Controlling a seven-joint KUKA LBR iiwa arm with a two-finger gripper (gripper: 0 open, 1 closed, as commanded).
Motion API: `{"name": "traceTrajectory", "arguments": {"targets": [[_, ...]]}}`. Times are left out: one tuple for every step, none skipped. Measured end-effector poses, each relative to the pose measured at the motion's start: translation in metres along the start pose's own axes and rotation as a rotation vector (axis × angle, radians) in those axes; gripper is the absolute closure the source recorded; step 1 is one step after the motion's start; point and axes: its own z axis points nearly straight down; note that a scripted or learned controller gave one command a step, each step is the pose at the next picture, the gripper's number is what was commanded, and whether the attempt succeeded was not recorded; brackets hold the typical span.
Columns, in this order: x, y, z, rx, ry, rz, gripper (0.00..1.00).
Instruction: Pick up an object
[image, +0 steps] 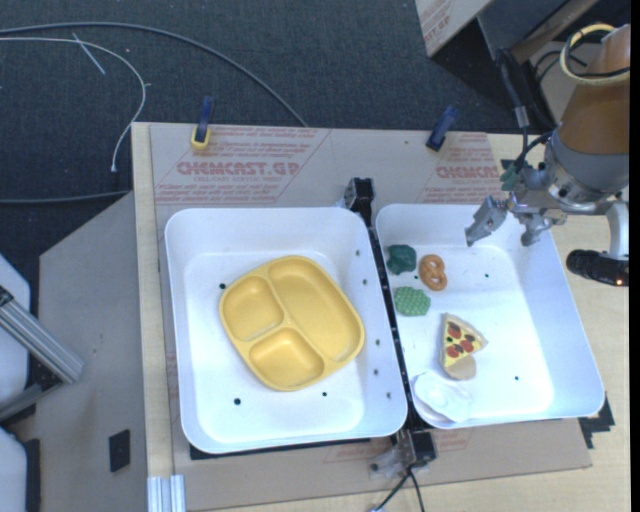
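White plastic bins are sitting side by side on the tabletop (240, 160), which is covered with printed cardboard. The left bin (190, 330) is holding a yellow divided tray (290, 320), lying at a slant in the middle of the frame. The right bin (560, 330) is carrying several small objects along its left side: a dark green lump (401, 258) near its upper left, a brown pretzel (433, 271) just beside that, a lighter green textured piece (411, 300) below them, a pizza slice toy (460, 345) further down, and a white crumpled item (440, 397) resting over the bin's lower left rim.

Grey and orange, the arm is reaching in at the upper right of the frame, and its hand (508, 226) is hanging over the upper edge of the right bin, well apart from the objects. Its two fingers are standing spread, with nothing between them. Two blue clamps (204, 122) are gripping the tabletop's far edge.
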Motion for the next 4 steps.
{"name": "traceTrajectory", "arguments": {"targets": [[0.0,0.003,-0.008,-0.014,-0.002,-0.003,0.0],[0.006,0.005,0.033,-0.012,-0.002,-0.003,0.0],[0.004,0.0,0.095,-0.008,-0.001,-0.002,0.0],[0.003,0.002,0.138,-0.016,-0.002,-0.001,0.0]]}}
